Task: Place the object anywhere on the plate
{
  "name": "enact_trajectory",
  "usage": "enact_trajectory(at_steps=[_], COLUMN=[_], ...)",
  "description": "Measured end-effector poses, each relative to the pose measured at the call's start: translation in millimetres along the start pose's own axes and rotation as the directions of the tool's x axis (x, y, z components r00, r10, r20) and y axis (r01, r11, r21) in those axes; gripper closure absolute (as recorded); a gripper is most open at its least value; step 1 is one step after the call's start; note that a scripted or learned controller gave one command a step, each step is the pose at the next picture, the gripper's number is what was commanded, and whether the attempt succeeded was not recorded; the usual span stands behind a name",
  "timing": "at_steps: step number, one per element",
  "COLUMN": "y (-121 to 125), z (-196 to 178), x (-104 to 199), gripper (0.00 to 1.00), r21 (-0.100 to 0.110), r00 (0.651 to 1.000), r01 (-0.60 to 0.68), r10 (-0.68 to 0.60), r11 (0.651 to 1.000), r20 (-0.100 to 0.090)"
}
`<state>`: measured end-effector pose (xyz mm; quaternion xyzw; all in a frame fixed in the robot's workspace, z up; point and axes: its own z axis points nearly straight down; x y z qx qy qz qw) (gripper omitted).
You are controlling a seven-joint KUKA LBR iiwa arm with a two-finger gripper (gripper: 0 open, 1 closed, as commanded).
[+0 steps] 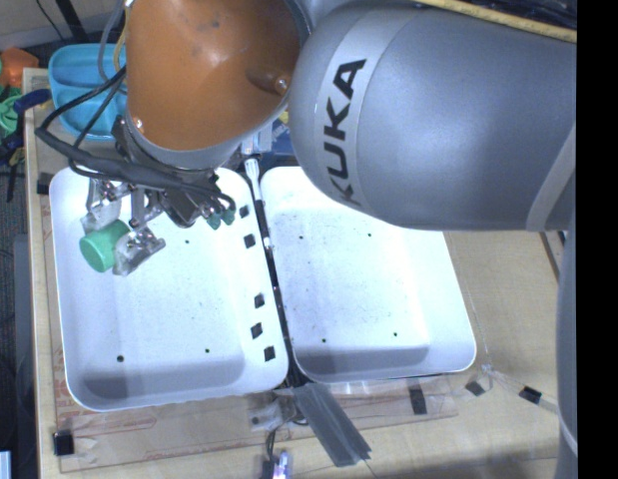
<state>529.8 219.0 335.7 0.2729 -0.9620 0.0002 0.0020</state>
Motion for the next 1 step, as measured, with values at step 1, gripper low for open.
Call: enact_trajectory(at_steps=[1], y=[-90.6], z=[-57.5], x=[-9.8], gripper=[1.0], r21=[0.001], r00=[1.0], r01=[0.011], r10=[-0.011], r11=[1.0], r20=[0.002])
